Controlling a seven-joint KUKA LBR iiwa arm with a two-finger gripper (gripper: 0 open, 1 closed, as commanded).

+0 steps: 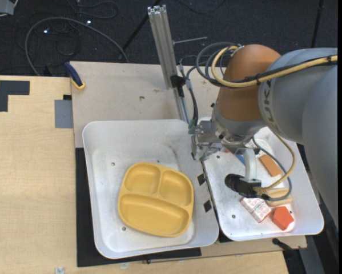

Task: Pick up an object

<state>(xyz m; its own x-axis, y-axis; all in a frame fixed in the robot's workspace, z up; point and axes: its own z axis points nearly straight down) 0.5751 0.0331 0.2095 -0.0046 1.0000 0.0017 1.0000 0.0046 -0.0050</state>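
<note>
Gripper (204, 147), finger state we cannot tell, hangs between bins; we see a glossy yellow divided tray (156, 198) left, small boxy orange block (282, 217) right.

The arm (256, 96) hides the jaws and much of the right bin (233, 224).

Quick count: two white bins, left bin (96, 170) and right bin (230, 218). One yellow divided tray (156, 198) in the left. Right has one orange block (282, 217), one pinkish packet (256, 208), one tan bar (270, 165).
</note>
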